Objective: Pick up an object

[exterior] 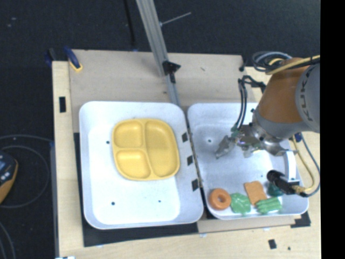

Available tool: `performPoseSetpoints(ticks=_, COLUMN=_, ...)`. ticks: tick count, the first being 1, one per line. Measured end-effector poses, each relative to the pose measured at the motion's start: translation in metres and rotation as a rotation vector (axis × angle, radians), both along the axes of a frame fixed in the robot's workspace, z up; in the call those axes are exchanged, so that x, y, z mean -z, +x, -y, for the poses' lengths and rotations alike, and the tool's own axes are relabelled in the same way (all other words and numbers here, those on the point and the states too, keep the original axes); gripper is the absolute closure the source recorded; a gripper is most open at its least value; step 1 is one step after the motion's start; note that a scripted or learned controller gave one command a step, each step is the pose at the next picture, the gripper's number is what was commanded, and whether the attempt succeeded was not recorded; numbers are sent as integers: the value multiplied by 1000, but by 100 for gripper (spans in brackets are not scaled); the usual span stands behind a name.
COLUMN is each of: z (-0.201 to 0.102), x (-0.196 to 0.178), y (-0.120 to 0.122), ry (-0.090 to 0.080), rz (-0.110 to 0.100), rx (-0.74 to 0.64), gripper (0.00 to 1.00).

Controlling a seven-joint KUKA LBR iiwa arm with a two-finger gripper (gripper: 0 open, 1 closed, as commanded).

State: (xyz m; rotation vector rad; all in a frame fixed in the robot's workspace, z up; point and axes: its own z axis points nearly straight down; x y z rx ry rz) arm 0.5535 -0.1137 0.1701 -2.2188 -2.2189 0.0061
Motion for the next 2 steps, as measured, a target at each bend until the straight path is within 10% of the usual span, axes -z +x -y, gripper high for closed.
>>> performPoseSetpoints(ticks=1, z=-4, x=46, y=-7, ry=0, rz=2, rx=0, gripper=0)
performPoseSetpoints(ticks=2, z=-3, x=33, y=-5, ry=-1, rz=9, rx=6, gripper=100)
